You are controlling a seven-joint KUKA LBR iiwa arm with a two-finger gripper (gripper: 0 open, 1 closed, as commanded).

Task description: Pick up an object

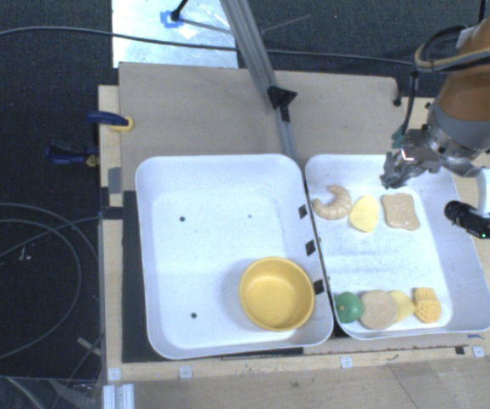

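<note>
The gripper (395, 175) hangs over the right bin (462, 271); whether it is apart or together I cannot tell. Just below it lies a toast slice (400, 212), a croissant (334, 203) to its left.

A yellow round bowl (277, 293) sits upright in the left bin. In the right bin lie a pale curved croissant (333, 204), a yellow chip (364, 214), a tan toast slice (400, 212), a green ball (348, 307), a round tan cookie (378, 310) and a yellow waffle (427, 305).
</note>
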